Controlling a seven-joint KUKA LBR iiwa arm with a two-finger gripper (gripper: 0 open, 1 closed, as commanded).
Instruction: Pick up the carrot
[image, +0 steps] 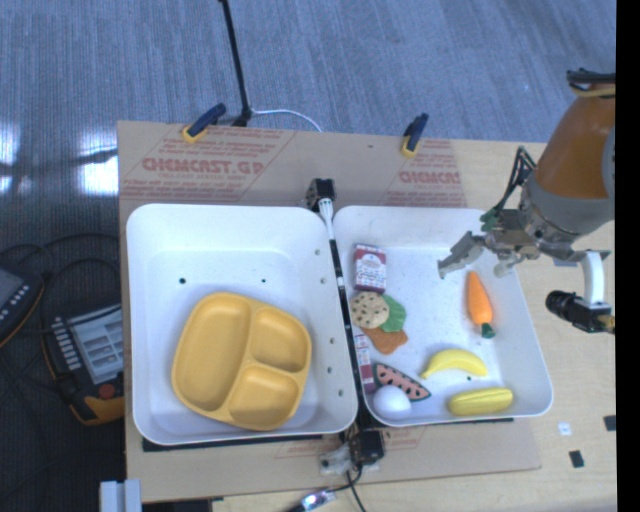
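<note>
The orange carrot (479, 301) lies in the right bin (532, 345) near its right wall, its green tip pointing toward the front. My gripper (472, 263) hangs just behind the carrot's blunt end, fingers spread apart and open, with nothing between them. One finger (456, 254) slants out to the left; the other sits nearer the arm.
The right bin also holds a small red carton (370, 267), a cookie (368, 309) on a green leaf, a watermelon slice (402, 382), a white egg (391, 402), a banana (456, 362) and a yellow corn-like piece (480, 401). A yellow divided plate (241, 359) lies in the left bin (160, 240).
</note>
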